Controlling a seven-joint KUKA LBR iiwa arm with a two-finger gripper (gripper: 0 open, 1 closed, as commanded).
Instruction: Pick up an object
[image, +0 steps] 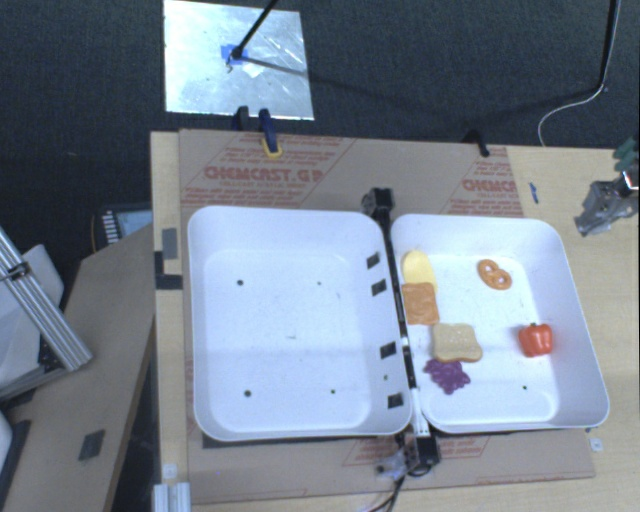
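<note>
Bench (330, 165): brown board w/ red print, carries both bins.
Left bin (290, 320): white, shallow, a few dark specks on floor.
Right bin (560, 300): white, shallow, touches left bin along the clipped middle seam; all the toy food lies in it.
Foil sheet (238, 58): silvery square on dark floor beyond bench, upper left.
Gripper (605, 205): grey, at far right edge, above bench just outside right bin's top-right corner, well apart from the items. Jaws: cannot tell if open or closed, too small and blurred; nothing seen between them.
Bread slice (457, 343): tan, near seam, lower middle of right bin.
Orange cracker (420, 302): square, just above bread, beside seam.
Yellow piece (418, 266): rounded, touching cracker's top edge.
Grapes (448, 375): purple cluster, just below bread.
Red pepper (535, 339): right side of bin, apart from the rest.
Pretzel (494, 274): orange-brown, upper middle, smallest.
</note>
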